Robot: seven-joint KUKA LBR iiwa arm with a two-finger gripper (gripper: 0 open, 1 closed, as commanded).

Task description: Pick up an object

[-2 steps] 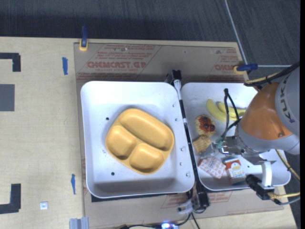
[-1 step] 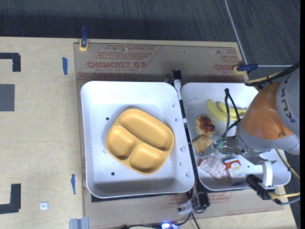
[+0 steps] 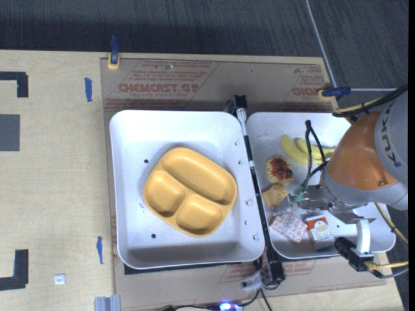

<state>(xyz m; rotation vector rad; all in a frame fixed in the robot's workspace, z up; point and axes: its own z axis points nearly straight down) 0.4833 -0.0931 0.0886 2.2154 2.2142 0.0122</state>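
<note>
**Arm low over the right bin, fingers hidden from me**

The biggest thing I have on screen is the bench, pale wood with a brown printed board under the bins. On it sit the two white bins side by side. The left bin carries a yellow divided tray, three hollows in it, lying a little askew near the middle.

The arm comes in from the right, its orange band bulking over the right bin and covering much of that bin's right half. Below the orange part the grey wrist points down and to the left, and the gripper sits somewhere in the dark clutter of cables and metal at its end, low over the bin's contents. I cannot tell from this camera how far apart its fingers stand, nor whether anything is between them.

The things to pick from lie in the right bin. A banana rests toward the back, partly under a black cable. Just left of it is a small round red and dark item, and in front of that a crumpled tan piece. Near the front wall lie a red-and-white patterned packet and, just to its right, a small red-and-white box, close under the wrist.
</note>
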